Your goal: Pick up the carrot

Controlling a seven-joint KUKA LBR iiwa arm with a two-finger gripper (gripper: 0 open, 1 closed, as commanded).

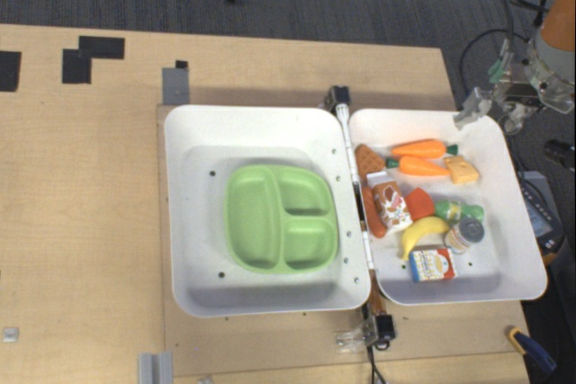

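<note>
Two orange carrots with green tops lie side by side at the back of the right bin [522, 279]; the upper carrot [419, 147] sits just above the lower carrot [423, 165]. My gripper [492, 112] hangs over the bin's back right corner, up and to the right of the carrots and apart from them. It is open with nothing between its fingers.
The right bin also holds a brown bread piece [368, 161], a small carton [391, 206], a red item [420, 200], a banana [421, 234], a cheese wedge [463, 172], a can [465, 234] and a juice box [430, 264]. A green divided plate [281, 218] lies in the left bin [193, 193].
</note>
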